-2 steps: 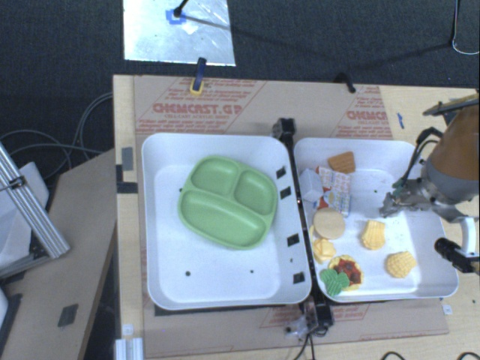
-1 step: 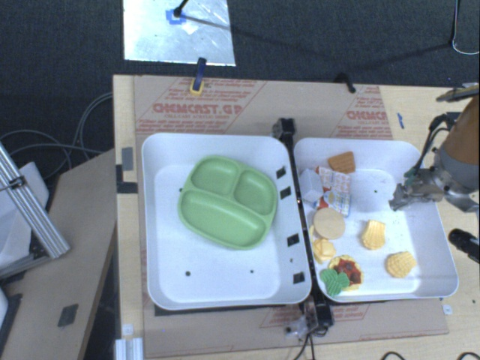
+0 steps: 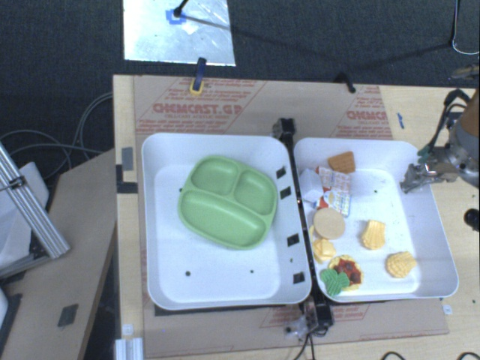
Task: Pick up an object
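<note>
The right bin point(image 3: 431, 223) holds several toy foods: an orange toast piece point(image 3: 341, 161), a packet point(image 3: 336, 190), a round tan disc point(image 3: 328, 223), a yellow piece point(image 3: 373, 235), a yellow waffle-like piece point(image 3: 401, 264), a small yellow piece point(image 3: 324, 250) and a green and red salad piece point(image 3: 341, 274). My gripper point(image 3: 417, 177) hangs at the bin's right rim, up near the far corner, apart from all of them. Nothing shows between its fingers.
The left bin point(image 3: 161, 223) carries a green divided plate point(image 3: 228, 200). A black divider with clips point(image 3: 296, 216) runs between the bins. Cardboard point(image 3: 225, 107) lies under both. A metal frame point(image 3: 30, 208) stands at the left and a foil sheet point(image 3: 178, 21) lies beyond the bench.
</note>
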### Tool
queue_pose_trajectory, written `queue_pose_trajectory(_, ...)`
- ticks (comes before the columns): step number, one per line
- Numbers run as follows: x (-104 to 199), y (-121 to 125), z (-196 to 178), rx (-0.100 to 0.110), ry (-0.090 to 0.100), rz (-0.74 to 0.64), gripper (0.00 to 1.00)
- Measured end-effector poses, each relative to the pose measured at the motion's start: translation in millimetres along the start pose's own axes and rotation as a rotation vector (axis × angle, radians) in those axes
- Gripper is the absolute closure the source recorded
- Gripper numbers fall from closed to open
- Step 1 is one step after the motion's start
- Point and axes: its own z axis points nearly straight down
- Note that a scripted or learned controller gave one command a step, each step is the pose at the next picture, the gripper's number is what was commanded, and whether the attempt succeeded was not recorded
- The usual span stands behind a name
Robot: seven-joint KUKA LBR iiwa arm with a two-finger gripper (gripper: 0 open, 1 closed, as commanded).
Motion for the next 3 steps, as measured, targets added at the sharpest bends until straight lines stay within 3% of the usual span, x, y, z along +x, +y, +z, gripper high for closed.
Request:
queue_pose_trajectory(1,0,1,-22,0.003,0.001,0.001,1.0)
queue_pose_trajectory(3,113,-10,-24,0.007,0.005,-0.005,1.0)
